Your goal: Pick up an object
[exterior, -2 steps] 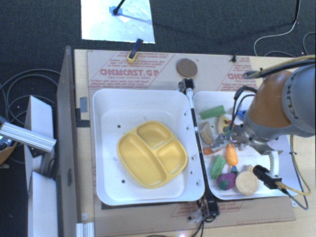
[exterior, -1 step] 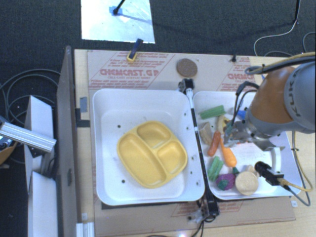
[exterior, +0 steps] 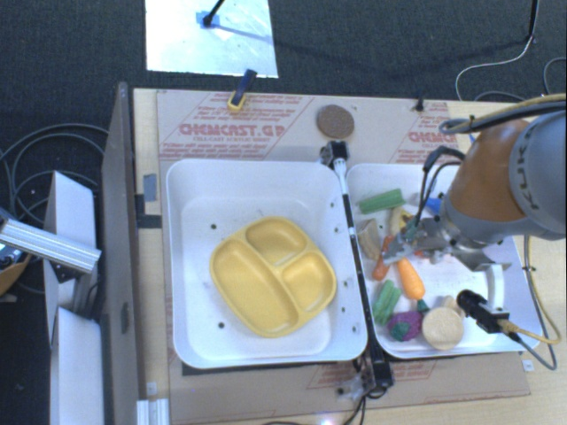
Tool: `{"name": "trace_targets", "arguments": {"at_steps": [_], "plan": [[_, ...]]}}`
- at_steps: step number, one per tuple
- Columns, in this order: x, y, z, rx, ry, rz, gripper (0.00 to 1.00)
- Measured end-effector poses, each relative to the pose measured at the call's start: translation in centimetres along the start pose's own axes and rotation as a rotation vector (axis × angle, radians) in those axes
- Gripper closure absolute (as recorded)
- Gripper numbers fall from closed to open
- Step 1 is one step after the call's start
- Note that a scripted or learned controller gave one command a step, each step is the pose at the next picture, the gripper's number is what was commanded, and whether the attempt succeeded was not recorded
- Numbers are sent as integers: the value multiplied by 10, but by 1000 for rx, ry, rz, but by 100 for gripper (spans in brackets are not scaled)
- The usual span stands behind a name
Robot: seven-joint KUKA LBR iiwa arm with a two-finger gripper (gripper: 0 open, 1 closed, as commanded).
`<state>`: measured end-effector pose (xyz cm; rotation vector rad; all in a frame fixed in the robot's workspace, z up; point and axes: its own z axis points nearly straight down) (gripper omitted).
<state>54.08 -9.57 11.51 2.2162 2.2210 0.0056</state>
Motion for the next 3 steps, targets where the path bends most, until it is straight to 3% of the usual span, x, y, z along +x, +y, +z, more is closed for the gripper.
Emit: {"name": "trace_targets", "arguments": {"at_steps": [1,2,3], "plan": [[2,-26,25,-12,-5,4,0],[5,-29,20,1,1,0,100],[80,-10,-74,-3,1,-7,100]]}}
